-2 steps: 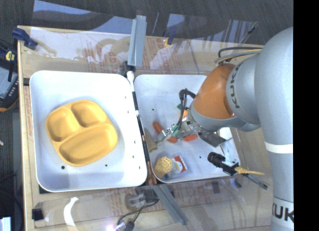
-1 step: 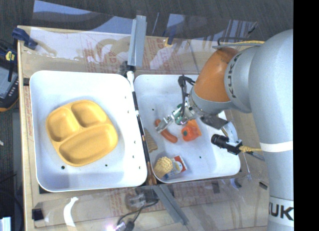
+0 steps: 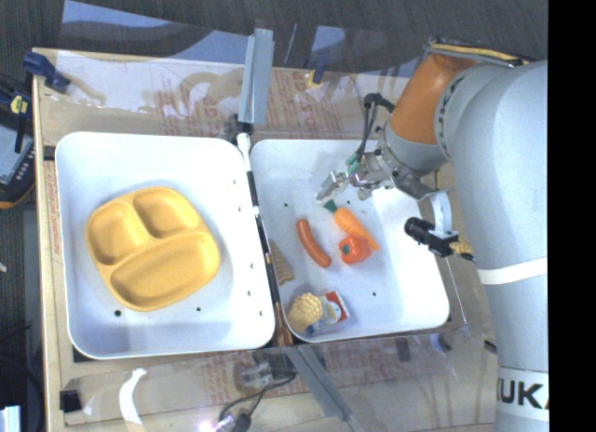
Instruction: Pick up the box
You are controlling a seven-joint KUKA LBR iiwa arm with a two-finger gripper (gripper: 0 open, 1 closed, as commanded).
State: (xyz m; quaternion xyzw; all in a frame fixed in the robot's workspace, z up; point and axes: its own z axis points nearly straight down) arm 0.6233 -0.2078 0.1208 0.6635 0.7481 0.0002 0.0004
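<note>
- We see the box [image 3: 331, 311] low in the right bin [image 3: 410, 302], near its 7 o'clock corner, touching the corn [image 3: 304, 308].
- Its long side seems to run from 11 to 5 o'clock. It is red and white; we cannot read any words on it.
- The gripper [image 3: 330, 189] sits at 12 o'clock from the box, well apart, its fingers spread and holding nothing.
- "KUKA" is on the arm [image 3: 507, 235].

Two white bins [image 3: 70, 235] noted. A yellow tray [image 3: 154, 249] is seen in the left one. In the right bin: a red-orange sausage [image 3: 314, 242], an orange carrot [image 3: 354, 225], a red-orange pepper [image 3: 354, 250], pale yellow corn [image 3: 304, 309], and a box [image 3: 333, 312] printed red and white. The arm [image 3: 503, 179] is grey with an orange band [image 3: 424, 95]; the gripper [image 3: 333, 188] is metallic grey.
</note>
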